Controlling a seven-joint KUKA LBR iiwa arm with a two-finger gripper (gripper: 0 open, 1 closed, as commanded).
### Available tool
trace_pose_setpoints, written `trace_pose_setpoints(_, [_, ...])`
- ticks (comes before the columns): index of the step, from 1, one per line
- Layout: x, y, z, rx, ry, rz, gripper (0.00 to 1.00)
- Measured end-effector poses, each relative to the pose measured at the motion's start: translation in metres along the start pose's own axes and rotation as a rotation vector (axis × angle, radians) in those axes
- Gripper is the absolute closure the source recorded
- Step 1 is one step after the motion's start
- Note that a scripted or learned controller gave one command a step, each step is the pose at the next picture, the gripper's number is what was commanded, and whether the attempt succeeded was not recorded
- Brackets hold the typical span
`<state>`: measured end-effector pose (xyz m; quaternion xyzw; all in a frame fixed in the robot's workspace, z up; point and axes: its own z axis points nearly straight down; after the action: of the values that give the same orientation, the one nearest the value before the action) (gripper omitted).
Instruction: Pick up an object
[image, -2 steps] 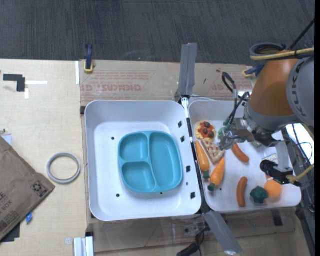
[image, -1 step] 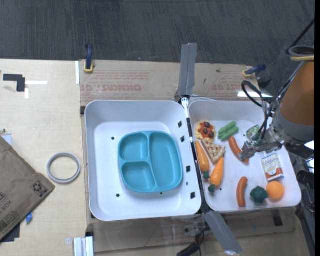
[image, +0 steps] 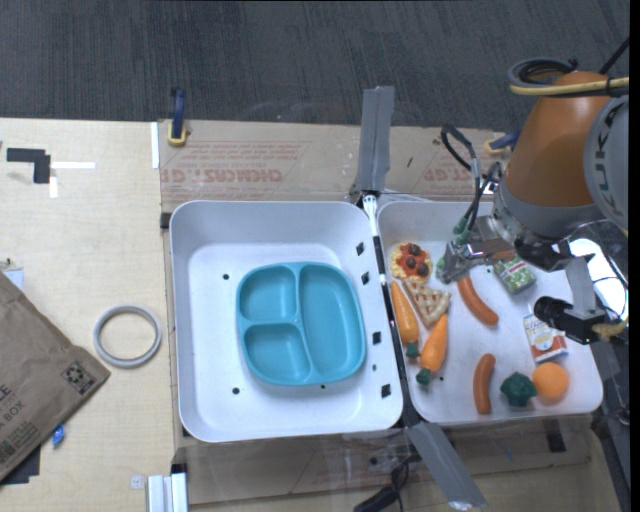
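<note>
Bench (image: 80, 230), pale wood, bearing two shallow white bins side by side. Left bin (image: 200, 300), holding at its centre a teal divided plate (image: 300, 324) of three compartments. Right bin (image: 580, 395), its 1 to 3 o'clock portion hidden beneath the arm (image: 560, 150), grey with an orange band, cut off by the frame's right edge. Gripper (image: 452, 266), low over the right bin at about 11 o'clock, near the sausage's upper end; its fingertips are dark and too small to make out, so cannot tell the state of the jaws. Brown cardboard box (image: 35, 380), at the bench's 8 o'clock, partly cut off. Contents of the right bin: two carrots (image: 405, 312) (image: 434, 345) along its left wall, long axes roughly 12 to 6; sausage (image: 478, 300), long axis 11 to 5, near centre; second sausage (image: 483, 382), nearly upright, at 6 o'clock; pizza slice (image: 430, 300); round tart (image: 411, 260) at 11 o'clock; orange (image: 550, 382) and broccoli (image: 517, 389) at 5 o'clock; small carton (image: 545, 338) at 4 o'clock; small green packet (image: 514, 275), partly covered. Grey tape ring (image: 127, 334), on the bench left of the bins.
</note>
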<state>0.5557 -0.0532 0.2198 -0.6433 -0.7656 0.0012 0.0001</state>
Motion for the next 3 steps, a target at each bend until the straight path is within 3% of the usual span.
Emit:
trace_pose_setpoints(1, [-0.057, -0.043, -0.018, 0.000, 0.000, -0.094, 1.00])
trace_pose_setpoints(2, [-0.048, -0.009, 0.092, 0.001, 0.001, -0.040, 1.00])
trace_pose_setpoints(3, [-0.062, 0.030, -0.040, -0.002, -0.001, -0.037, 1.00])
